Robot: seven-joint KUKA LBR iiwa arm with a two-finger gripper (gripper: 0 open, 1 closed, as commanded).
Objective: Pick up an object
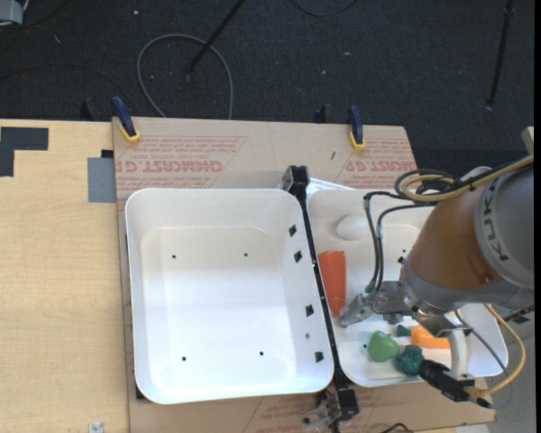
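Camera view: orange cylinder (332,278) lies beside claw (356,312), whose grip I cannot tell.

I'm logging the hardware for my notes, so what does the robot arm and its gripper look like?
The arm is a thick rounded grey tube with a wide orange band above the wrist. Black and yellowish cables loop beside it. The gripper is small, metal and grey.

grey arm (469,242) bent low, gripper (356,311) pointing left
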